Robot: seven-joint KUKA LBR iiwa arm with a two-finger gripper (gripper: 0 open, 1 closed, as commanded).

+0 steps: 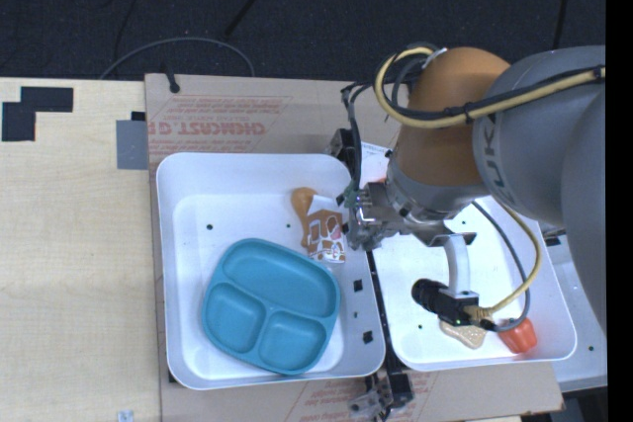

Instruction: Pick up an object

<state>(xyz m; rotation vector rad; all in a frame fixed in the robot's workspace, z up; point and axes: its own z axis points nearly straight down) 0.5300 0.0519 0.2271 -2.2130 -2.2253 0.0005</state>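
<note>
the left white bin (188, 242) holds a smooth blue plate (269, 304) with three hollows and a small toy (322, 234), patched brown and white with an orange top, by its right wall beside the jaws; i cannot tell their state. the right bin (410, 262) holds an orange lump (518, 336) and a tan wedge (465, 334).

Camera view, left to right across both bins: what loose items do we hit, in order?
blue divided plate → brown-and-white patterned toy → tan piece → orange object
</note>
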